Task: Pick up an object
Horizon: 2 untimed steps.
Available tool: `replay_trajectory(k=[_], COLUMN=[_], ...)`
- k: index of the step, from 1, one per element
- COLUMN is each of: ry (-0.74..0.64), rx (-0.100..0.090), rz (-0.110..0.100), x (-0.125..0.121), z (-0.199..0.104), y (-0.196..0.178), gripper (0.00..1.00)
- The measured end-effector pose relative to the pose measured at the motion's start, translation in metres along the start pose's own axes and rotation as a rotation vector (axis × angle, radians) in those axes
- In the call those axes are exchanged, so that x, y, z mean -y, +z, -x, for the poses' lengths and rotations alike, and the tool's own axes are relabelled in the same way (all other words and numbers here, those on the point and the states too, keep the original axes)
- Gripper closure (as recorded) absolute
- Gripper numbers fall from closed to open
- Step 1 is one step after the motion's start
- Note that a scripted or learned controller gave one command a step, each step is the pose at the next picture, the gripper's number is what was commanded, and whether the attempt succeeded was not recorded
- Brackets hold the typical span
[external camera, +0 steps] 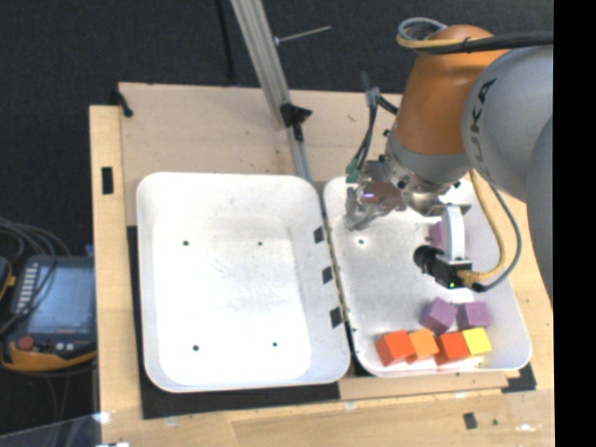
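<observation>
The gripper [361,208] hangs over the top left part of the right bin [382,277]. Nobody can tell from here how it is set. The blocks sit at the bottom of that bin: two purple blocks [454,315], then a row of a red block [395,347], orange block [424,344], another red one and a yellow block [478,342]. The left bin [233,277] is beside it.

I see the tan bench [214,128] carrying two white bins side by side: left bin [158,203], right bin [517,343].
</observation>
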<state>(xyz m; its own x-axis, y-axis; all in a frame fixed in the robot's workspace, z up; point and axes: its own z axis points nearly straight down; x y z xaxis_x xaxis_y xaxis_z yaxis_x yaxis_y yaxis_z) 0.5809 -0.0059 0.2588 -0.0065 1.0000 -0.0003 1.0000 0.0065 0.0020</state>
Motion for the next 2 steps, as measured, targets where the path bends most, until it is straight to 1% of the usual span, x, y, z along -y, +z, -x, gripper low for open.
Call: replay_trajectory(k=[1, 2], ry=[0.0, 0.0], rx=[0.0, 0.0], rz=[0.001, 0.0], x=[-0.023, -0.05], z=[-0.044, -0.09], y=[-0.005, 0.011], gripper=[1.0, 1.0])
